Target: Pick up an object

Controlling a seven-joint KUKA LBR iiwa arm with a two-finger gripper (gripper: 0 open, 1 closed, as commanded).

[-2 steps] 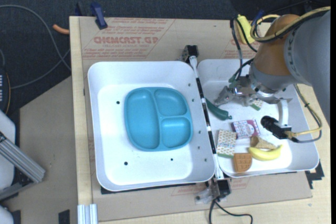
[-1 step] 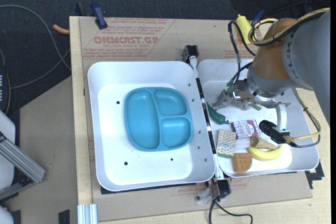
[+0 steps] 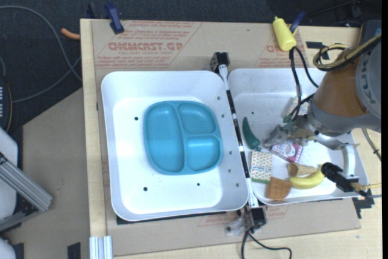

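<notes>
Dark carpet surrounds the table (image 3: pixel 151 39), a brown board carrying two shallow white bins side by side. My gripper (image 3: pixel 290 130) is down in the right bin (image 3: pixel 260 88), and I cannot tell how it is set, because the wrist and cables cover it.

What I could pick up all lies in that bin, crowded toward the table's near right corner. Closest under me is a small pink-and-white packet (image 3: pixel 286 150); it looks light, thin and crinkly, likely to slide or fold, so I judge a pinch across its short side is best. A banana (image 3: pixel 307 179) lies just beyond, toward the bin's near edge: firm enough but curved and smooth, best taken across its middle. Beside it sit a tan waffle-like piece (image 3: pixel 278 188) and a flat patterned card or packet (image 3: pixel 261 165), both lying low and hard to get under. A dark green curved piece (image 3: pixel 250 134) lies against the bin's left wall.

In the left bin (image 3: pixel 121 148) lies a blue divided plate (image 3: pixel 182 136), broad and awkward for two fingers.

My arm (image 3: pixel 342 100) hides the bin's far right part, and the cluster under the wrist is too jumbled to name.
</notes>
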